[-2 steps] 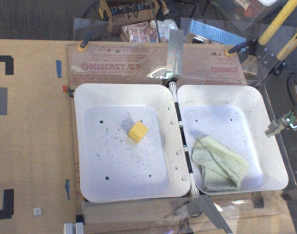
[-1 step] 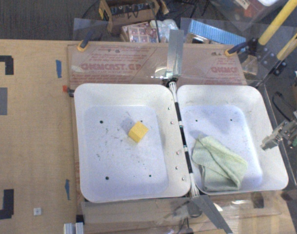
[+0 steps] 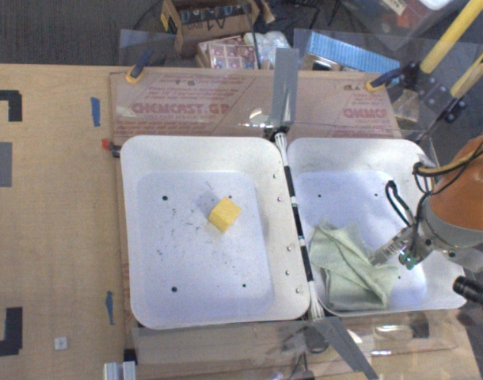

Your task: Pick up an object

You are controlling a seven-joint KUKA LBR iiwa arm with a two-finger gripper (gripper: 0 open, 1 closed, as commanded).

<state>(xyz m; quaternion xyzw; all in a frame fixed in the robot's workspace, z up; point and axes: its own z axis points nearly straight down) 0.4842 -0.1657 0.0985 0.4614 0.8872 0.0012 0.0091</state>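
A: Noting bench: yellow block (image 3: 224,214) lying in left bin (image 3: 146,291); pale green cloth (image 3: 348,267) sitting crumpled in right bin (image 3: 344,161).

B: Gripper (image 3: 393,252) hovering at cloth edge; finger spacing unclear. Cardboard clutter (image 3: 218,22) crowding behind.

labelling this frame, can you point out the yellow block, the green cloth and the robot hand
small yellow foam block (image 3: 224,214): camera view, its top face
crumpled pale green cloth (image 3: 348,269): camera view, middle fold
robot hand (image 3: 400,252): camera view, between its fingertips, at the cloth's right edge

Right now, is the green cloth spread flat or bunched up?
Bunched up: the green cloth lies crumpled in folds in the right bin.
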